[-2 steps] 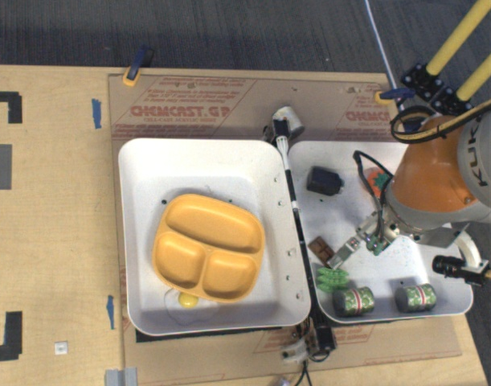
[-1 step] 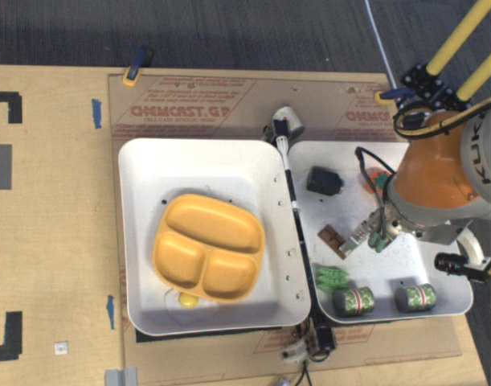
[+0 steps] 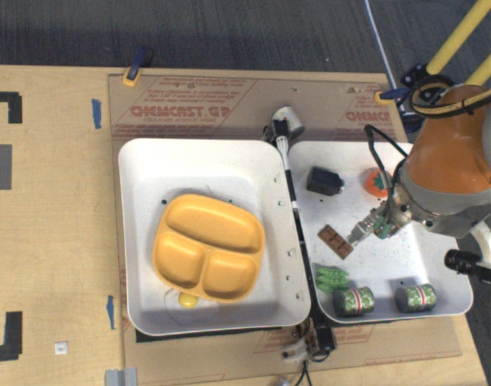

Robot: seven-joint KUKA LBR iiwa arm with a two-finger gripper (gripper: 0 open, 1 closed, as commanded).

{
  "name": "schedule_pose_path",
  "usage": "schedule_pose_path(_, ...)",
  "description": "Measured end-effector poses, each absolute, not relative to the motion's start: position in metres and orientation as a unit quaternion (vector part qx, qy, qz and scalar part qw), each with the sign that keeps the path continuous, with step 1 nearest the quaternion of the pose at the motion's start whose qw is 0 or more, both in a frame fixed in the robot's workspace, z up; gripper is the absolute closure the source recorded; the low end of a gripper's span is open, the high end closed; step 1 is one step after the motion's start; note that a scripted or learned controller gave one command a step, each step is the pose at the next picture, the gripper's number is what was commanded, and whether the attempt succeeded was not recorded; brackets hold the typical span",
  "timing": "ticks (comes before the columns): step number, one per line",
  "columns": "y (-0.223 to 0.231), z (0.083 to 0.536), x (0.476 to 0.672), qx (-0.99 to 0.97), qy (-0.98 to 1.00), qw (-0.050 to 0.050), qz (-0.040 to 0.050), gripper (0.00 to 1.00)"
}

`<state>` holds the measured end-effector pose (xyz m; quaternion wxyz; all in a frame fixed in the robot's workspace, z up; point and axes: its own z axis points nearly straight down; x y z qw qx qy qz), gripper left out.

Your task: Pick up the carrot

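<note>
Camera view: carrot (image 3: 378, 182) lies near, up-right of the gripper (image 3: 366, 230), whose grasp I cannot tell.

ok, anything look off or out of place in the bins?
One thing: the yellow divided plate in the left bin sits askew, and a small yellow piece pokes out beside its lower edge. The right bin's items lie scattered, nothing visibly damaged.

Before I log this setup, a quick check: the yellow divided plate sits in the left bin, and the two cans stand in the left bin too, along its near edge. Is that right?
Not quite. The yellow divided plate does sit in the left bin, but the two cans are in the right bin, along its near edge. The camera view shows this.
</note>
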<state>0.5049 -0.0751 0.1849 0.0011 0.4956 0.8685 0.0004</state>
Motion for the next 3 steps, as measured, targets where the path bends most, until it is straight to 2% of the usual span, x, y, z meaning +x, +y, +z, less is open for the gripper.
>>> schedule_pose_path(1, 0.0325, 0.1845, 0.4793, 0.548, 0.837, -0.001, 0.0002, 1.0)
schedule_pose_path(2, 0.0317, 0.1845, 0.4793, 0.548, 0.836, -0.001, -0.0001, 0.0)
schedule_pose_path(3, 0.0317, 0.1845, 0.4793, 0.548, 0.836, -0.001, -0.0001, 0.0)
